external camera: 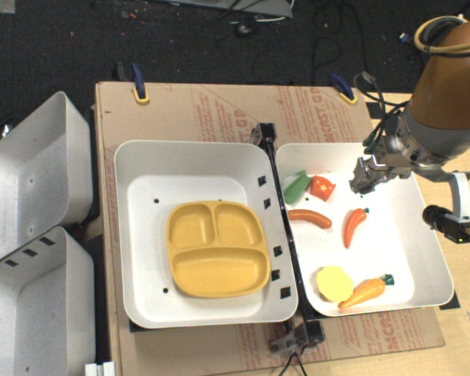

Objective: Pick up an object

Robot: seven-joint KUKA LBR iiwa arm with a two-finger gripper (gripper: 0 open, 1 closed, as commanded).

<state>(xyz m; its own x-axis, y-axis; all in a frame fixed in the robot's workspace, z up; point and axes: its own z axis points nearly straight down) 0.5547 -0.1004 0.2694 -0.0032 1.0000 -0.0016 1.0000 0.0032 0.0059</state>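
Dark floor w/ cables rings the worktop (188, 112), a brown board carrying two white bins. I read the left bin (133, 233) as holding just a yellow divided plate (218, 248). The right bin (423, 233) has all the pickable stuff, and the arm (446, 84) comes in over its upper right corner.

The pincer (366, 180) hangs above the bin's upper middle; whether it's spread or closed I can't tell from this angle, and nothing shows between the tips. Nearest candidate, imo, is the red pepper (354, 227), just below and a bit left of the tips, long axis near vertical in view, tilted slightly. The sausage (309, 218), tomato piece (322, 186) and green pepper (295, 186) lie further left; the carrot (365, 291) and lemon slice (334, 283) sit well apart toward the near edge.
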